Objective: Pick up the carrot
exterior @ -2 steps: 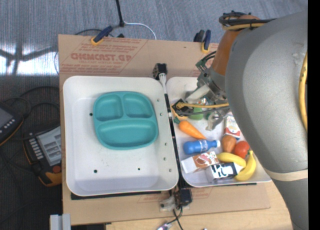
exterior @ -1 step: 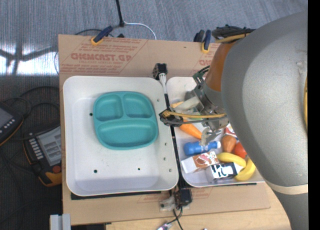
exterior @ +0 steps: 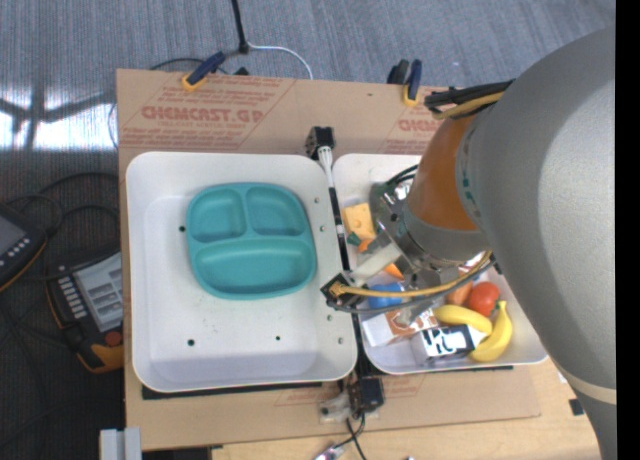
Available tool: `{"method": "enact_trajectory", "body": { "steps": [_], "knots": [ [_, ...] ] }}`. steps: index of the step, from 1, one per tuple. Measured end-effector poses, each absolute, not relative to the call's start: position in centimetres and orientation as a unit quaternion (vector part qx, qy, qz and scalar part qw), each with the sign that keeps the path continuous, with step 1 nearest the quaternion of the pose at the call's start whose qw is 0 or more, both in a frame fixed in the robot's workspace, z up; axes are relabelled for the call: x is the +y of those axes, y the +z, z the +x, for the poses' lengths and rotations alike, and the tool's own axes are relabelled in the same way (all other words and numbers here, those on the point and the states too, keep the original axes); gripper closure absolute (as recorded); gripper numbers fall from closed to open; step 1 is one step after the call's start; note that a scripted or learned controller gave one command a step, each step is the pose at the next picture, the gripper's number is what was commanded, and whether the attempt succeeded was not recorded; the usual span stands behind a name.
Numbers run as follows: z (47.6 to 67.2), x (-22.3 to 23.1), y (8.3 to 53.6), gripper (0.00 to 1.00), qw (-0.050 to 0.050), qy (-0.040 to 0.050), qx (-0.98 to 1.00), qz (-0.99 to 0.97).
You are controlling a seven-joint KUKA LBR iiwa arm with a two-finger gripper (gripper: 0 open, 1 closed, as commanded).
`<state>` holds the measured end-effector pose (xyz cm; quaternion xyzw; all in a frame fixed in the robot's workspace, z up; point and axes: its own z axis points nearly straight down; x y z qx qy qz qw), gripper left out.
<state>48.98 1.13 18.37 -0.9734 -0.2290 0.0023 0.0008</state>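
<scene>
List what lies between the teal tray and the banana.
In the camera view, between the teal tray and the banana run the two bins' adjoining rims, then a blue item, partly under the arm.

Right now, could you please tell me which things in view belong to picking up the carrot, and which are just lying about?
For the job:
gripper, low in the right bin
carrot, partly hidden beside it

Lying about:
banana
tomato
teal plate in the left bin
</scene>
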Motion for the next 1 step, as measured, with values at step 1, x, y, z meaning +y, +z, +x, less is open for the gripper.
{"method": "enact_trajectory", "body": {
  "steps": [1],
  "knots": [
    [48.98,1.13,18.37,0.00,0.001,0.0023,-0.229,-0.973]
  ]
}}
